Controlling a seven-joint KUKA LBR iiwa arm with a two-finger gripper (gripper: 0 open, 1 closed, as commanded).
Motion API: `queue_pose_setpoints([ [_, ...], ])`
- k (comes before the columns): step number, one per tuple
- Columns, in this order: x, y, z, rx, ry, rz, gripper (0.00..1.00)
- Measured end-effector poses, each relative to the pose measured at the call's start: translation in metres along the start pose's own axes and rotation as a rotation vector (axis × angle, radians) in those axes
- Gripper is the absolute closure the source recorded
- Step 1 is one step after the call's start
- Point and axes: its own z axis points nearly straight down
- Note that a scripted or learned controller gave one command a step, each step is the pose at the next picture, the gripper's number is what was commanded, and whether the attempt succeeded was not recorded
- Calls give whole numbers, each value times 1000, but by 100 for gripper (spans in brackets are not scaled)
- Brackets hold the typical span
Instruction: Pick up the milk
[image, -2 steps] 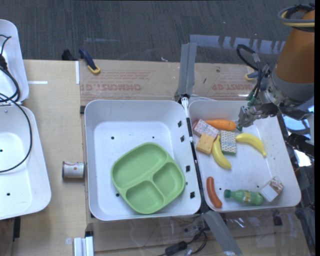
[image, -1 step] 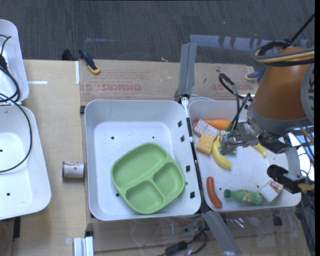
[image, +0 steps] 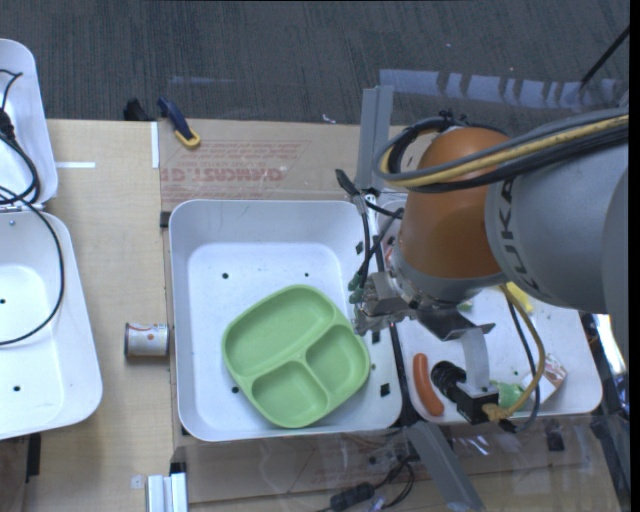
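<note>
End effector (image: 372, 303), largely hidden beneath the arm (image: 560, 215), hangs near the green plate (image: 295, 355); open or closed cannot be told.

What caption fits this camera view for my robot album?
Grey-and-orange robot arm reaches over the right bin, near a sausage; a green plate lies in the left bin.
</note>
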Motion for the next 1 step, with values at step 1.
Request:
queue_pose_setpoints([
  [1, 52, 6, 54, 3, -1, 64, 100],
])
